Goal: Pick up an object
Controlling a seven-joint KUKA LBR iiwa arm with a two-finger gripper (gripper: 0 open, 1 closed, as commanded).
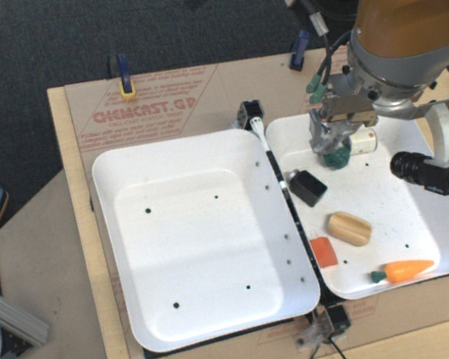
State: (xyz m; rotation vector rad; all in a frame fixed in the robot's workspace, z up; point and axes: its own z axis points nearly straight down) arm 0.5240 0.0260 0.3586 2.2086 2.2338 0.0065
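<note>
Two shallow white bins sit side by side on a brown cardboard sheet that covers the counter. The left bin shows a bare white floor with a few small dark holes.

The right bin holds everything else. Near the divider between the bins lies a small black block, tilted. Just below it, toward the bin's middle, rests a tan oval piece like a bread roll. An orange-red flat block lies beside the roll, against the divider edge. At the near edge of the bin lies an orange carrot with a green tip pointing left. At the far end of the bin sits a dark green object, with a small white piece touching or just beside it on the right.

The gripper hangs directly over the green object, low in the right bin, its jaws reaching down on or around it. Whether the jaws are apart or together cannot be told, since the wrist hides them. A black cylinder juts from the arm over the bin's right side.
</note>
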